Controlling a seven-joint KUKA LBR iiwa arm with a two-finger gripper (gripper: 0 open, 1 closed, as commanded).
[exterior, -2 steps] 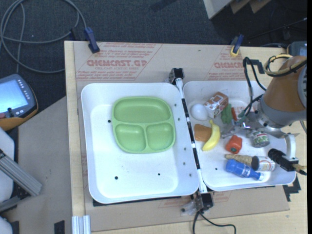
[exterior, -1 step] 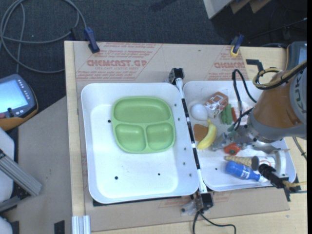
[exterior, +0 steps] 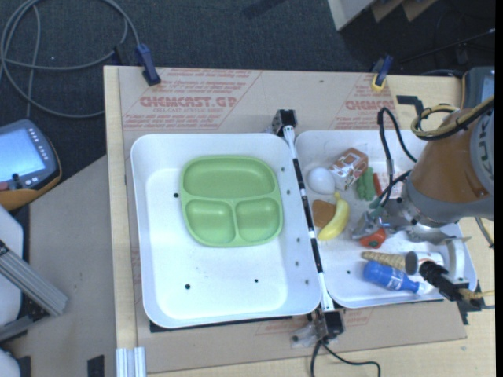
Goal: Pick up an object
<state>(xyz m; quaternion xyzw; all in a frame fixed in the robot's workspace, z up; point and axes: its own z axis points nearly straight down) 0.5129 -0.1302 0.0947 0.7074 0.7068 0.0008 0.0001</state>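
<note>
So the fingers (exterior: 376, 228) are down in the right bin (exterior: 334, 289), but I can't tell if they're spread or clenched. They sit among the toys: a banana (exterior: 335, 220) just left, an egg (exterior: 320, 181) farther back, a blue bottle (exterior: 391, 276) and an ice cream cone (exterior: 387, 259) nearer. The left bin (exterior: 157, 289) holds a green divided plate (exterior: 232, 200) on the tabletop (exterior: 236, 93).

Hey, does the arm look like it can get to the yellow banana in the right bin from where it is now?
Probably yes. The curved yellow banana lies uncovered near the right white bin's left wall, and the end effector hangs just beside it. A white egg-shaped object and a brown piece crowd it.
</note>
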